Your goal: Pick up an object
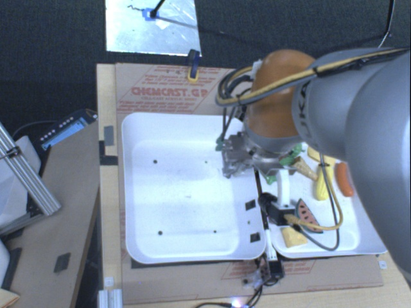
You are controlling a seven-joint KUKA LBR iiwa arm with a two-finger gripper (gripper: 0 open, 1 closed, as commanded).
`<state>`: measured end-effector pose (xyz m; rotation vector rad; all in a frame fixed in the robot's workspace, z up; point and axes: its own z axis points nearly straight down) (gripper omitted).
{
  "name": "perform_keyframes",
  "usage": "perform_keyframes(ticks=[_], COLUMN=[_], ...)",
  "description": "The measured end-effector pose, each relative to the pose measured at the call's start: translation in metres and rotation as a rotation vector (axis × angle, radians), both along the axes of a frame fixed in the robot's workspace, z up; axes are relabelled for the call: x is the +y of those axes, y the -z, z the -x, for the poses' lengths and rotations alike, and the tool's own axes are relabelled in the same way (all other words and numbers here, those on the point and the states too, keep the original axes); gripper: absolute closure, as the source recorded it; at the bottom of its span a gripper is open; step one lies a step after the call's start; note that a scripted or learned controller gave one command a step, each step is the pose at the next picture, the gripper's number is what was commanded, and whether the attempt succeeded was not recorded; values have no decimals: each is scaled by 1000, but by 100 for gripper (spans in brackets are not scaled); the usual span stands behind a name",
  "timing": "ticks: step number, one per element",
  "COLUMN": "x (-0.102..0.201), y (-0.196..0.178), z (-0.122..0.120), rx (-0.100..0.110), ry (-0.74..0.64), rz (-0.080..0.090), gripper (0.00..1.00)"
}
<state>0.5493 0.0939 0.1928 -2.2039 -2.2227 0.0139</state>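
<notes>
We see open floor across the left bin at frame centre-left; the right bin is crowded with toy food under the arm.

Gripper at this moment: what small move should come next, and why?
Probably shift right and down into the right bin. The gripper hangs over the divider between the bins with nothing seen in its grasp, while the toys lie in that bin: a watermelon slice, a yellow banana, an orange piece and a yellow wedge. The left bin offers no target.
</notes>
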Motion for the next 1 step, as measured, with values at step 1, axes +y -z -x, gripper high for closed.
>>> perform_keyframes(ticks=[1], x=[42], y=[-70], z=[-51], rx=[-25], ry=[0], rz=[-1], gripper=[100])
